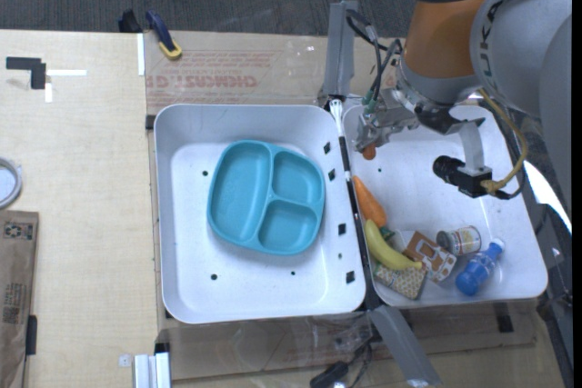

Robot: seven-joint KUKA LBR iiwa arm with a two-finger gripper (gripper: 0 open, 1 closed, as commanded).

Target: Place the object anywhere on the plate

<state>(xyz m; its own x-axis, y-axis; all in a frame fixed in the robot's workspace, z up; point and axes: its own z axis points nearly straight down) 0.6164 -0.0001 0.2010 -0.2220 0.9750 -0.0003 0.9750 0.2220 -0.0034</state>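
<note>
A blue three-compartment plate [266, 196] lies in the left white bin [173, 223] with nothing on it. My gripper [369, 139] hangs over the upper left corner of the right bin [518, 282], close to the wall between the bins. Just under its tip sits a small orange-brown thing [368, 153]; whether it is gripped is unclear. Along the right bin's left wall lie an orange carrot [369, 201] and, below it, a yellow banana [387, 251].
In the right bin's front corner lie a patterned box [429, 253], a small can [460, 240] and a blue bottle [477, 269]. A black cable part [462, 175] hangs from the arm over the bin. A blue-and-yellow clamp [162, 35] sits on the bench behind the left bin.
</note>
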